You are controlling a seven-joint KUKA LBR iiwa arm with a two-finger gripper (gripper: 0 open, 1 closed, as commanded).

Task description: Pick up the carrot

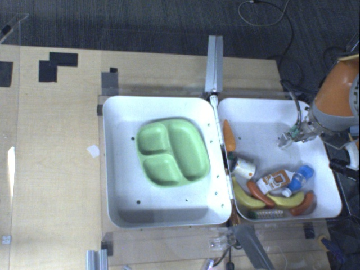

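So far the job looks barely begun. The carrot (228,136) lies in the right bin (264,114), tight against the wall it shares with the left bin (121,151), above a small can (244,168). The tool (293,134) hangs over the far right side of that bin, well apart from the carrot, and nothing is between its tips. I cannot tell if it is spread or pressed together. Reaching, grabbing and lifting are all left to do.
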